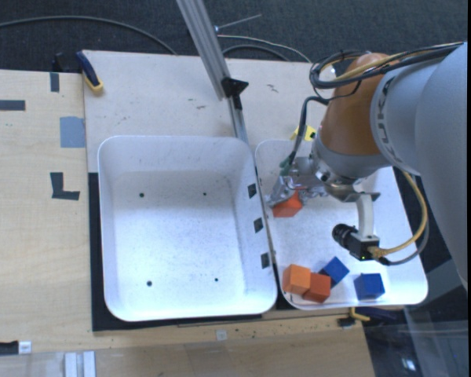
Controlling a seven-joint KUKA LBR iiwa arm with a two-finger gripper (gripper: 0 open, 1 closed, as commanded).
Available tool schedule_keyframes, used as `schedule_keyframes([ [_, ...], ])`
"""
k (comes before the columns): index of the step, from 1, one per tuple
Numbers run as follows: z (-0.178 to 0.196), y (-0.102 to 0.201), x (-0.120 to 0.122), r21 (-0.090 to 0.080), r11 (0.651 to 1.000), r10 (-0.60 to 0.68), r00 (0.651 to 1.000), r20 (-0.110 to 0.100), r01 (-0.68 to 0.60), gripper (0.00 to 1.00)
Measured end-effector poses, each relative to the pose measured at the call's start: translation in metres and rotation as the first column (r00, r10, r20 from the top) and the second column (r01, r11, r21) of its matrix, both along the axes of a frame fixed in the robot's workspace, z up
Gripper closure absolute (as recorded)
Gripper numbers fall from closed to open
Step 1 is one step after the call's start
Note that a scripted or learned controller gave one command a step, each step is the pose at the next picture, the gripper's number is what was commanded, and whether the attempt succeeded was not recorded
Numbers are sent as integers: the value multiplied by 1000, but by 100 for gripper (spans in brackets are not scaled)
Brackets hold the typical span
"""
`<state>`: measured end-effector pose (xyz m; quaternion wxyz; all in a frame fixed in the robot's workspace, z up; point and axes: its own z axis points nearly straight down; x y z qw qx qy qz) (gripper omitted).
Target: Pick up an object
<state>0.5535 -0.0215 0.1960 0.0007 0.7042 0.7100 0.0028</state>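
Counter (31,234): light wood surface carrying two shallow white bins side by side. Left bin (118,210): bare white floor with a few dark specks. Right bin (404,277): partly covered by the arm. Arm (392,116): grey, with orange band above the wrist, reaching in from the right over the right bin's upper half. Tool (285,197): low over the right bin, near its left wall, closed around an orange block (288,206), which sits between the fingers. Near the right bin's front edge: two orange blocks (307,282) touching each other, a blue block (335,269) just beside them, and a second blue block (369,286) slightly apart.
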Motion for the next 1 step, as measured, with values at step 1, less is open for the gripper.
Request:
schedule_keyframes([
  [1,-5,63,33,0,1000,0,1000,-6,0,100],
])
